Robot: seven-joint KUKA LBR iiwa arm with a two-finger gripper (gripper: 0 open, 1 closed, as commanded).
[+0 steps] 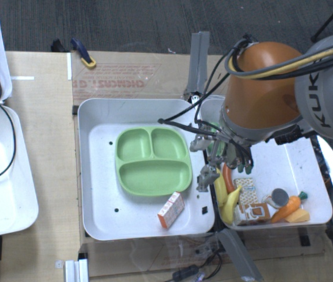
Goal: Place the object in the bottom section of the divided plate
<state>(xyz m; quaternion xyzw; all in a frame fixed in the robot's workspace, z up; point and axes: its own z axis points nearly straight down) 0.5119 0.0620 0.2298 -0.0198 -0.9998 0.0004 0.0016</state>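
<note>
The green divided plate (153, 161) lies in the left bin (90, 175), its wide bottom section bare. A small orange carton (171, 210) rests just below the plate's lower rim — on the bin floor. The end effector (228, 160) hangs over the right bin (316, 175), above a banana (227, 198) and carrot (286, 208); whether it is apart or together cannot be told.
</note>
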